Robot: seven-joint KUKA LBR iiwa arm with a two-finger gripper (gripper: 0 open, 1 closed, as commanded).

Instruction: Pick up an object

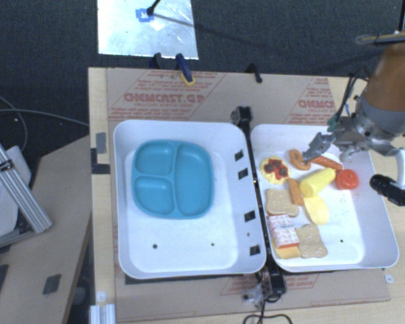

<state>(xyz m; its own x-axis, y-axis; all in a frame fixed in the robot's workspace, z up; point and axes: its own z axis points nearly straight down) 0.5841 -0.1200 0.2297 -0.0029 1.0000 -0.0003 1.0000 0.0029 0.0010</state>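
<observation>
Camera view: two white bins side by side on a cardboard-covered bench. Left bin holds a blue divided plate, sitting in its upper-middle part. Right bin holds all the toy food, clustered in its left and centre.

Arm comes in from the upper right of the frame, orange band above grey wrist. Gripper is low over the upper part of the right bin, tips just above the toy food. Fingers: cannot tell if open or closed, tips too small and blurred against the food.

Items in right bin: small pizza piece at upper left, pretzel-like piece right next to the gripper tips, orange-red sausage just below and right of the tips, yellow corn-like piece below that, red tomato to its right. Bread slice left of centre, pale yellow piece beside it, small orange piece between bread and corn. Lower down: red-and-white packet on a yellow slab, cracker to its right.

Nothing visibly between the fingers.
</observation>
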